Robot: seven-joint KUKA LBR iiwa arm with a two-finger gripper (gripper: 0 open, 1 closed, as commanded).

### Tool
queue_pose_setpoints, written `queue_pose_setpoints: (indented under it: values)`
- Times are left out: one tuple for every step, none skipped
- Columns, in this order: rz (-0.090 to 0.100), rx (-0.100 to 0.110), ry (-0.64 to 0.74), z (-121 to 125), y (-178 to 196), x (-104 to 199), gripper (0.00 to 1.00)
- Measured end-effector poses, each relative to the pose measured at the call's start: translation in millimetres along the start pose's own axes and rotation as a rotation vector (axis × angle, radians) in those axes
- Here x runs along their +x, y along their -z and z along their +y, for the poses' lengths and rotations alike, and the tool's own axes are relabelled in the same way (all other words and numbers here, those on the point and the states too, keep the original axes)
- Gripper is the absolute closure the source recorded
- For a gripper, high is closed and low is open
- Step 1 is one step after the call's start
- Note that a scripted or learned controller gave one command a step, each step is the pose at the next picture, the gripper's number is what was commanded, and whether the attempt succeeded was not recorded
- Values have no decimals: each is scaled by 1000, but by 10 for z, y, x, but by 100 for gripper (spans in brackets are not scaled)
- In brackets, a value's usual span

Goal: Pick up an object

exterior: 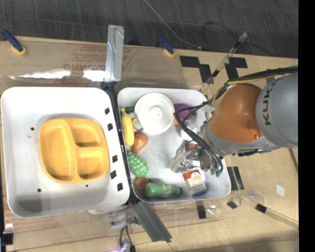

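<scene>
I have the gripper [188, 155] low in the right bin [220, 185], toward its right wall and a little nearer the front edge than the back. I cannot tell how the jaws stand; cables and the wrist clutter that spot, so I won't call it either way.

The nearest candidate is the small can [195, 181], lying just in front of the gripper near the bin's front right corner, seemingly touching or almost touching it. I judge that as the target. I see nothing clearly held.

To do this step well I would centre the tool over the can's body, not its rim, and turn the wrist so the closing line crosses its narrow width. It lies close to the front wall, so I'd come straight down and avoid a slanted approach that could pin it against the wall or roll it.

The green bottle [161, 190] lies along the front edge to the can's left, near enough to be nudged. The white bowl [154, 112], banana [127, 130] and green grapes [137, 164] sit well apart, toward the bin's back and left side. The yellow tray [73, 149] sits in the left bin [16, 140].
</scene>
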State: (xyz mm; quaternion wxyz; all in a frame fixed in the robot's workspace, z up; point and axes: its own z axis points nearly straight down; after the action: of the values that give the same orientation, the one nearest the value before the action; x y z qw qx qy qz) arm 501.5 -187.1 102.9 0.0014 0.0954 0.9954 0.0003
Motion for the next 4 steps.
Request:
queue_pose_setpoints:
  values:
    - [6,0,-258,711,-118,368,100]
    - [-8,-2,-347,1118,1148,-55,100]
    - [-2,2,-692,655,1840,-579,100]
    - [8,5,-798,1127,1301,-745,100]
